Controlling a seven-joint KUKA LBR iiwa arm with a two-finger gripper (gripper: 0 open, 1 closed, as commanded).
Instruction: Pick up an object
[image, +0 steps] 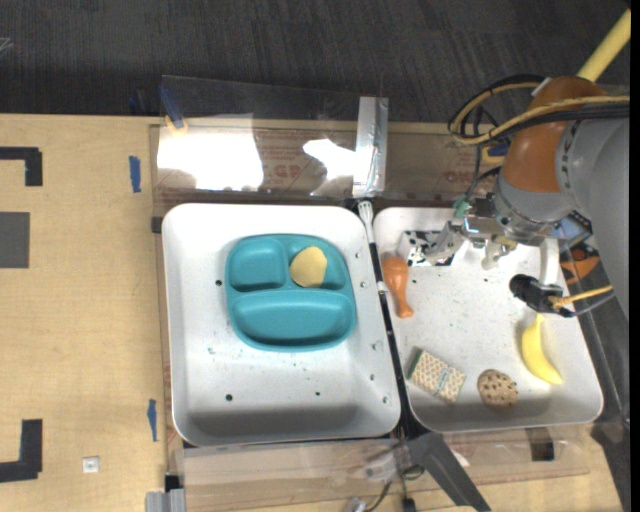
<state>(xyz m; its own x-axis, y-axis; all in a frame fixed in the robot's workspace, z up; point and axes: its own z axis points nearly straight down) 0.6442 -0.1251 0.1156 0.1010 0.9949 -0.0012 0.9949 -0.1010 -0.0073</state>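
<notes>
My gripper (432, 246) hangs over the far left part of the right bin (460, 320), reaching in from the right. An orange carrot-like piece (398, 284) lies just below and left of it, against the bin's left wall. Along the near side lie a patterned cracker (437, 374) and a brown cookie (497, 387). A yellow banana (540, 353) rests by the right wall. I see nothing held in the gripper.
The left bin (200, 380) holds a teal divided plate (290, 315) with a yellow round fruit (309, 266) in its upper right compartment. A clear panel and a metal post (370, 150) stand behind the bins.
</notes>
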